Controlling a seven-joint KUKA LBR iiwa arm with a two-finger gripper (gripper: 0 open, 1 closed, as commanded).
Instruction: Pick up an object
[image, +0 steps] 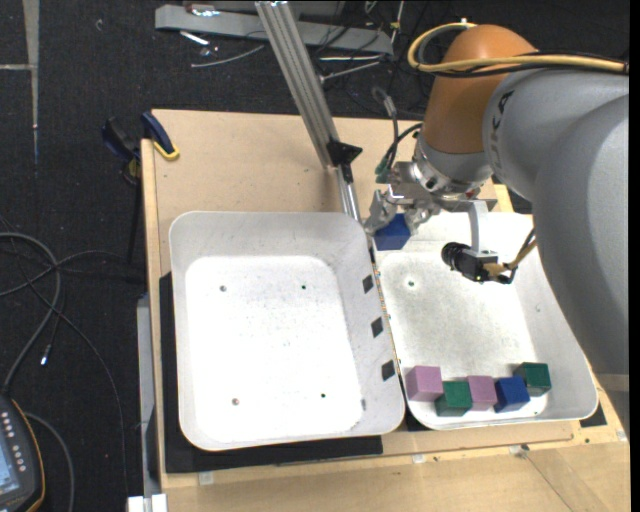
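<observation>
My gripper (390, 222) hangs over the back left corner of the right bin (560, 330), beside the wall it shares with the left bin (190, 330). It is shut on a blue block (394, 235), which shows between and just below the fingers, off the bin floor. Along the right bin's front edge lies a row of blocks: a purple one (425, 381), a green one (455, 396), a pink-purple one (482, 391), a blue one (511, 392) and a dark green one (536, 376).
A slanted metal pole (305, 85) comes down from the back to the bins' shared back corner, close to the gripper. A blue and yellow clamp (155, 135) sits at the bench's back left corner. The arm's bulk covers the right bin's back right.
</observation>
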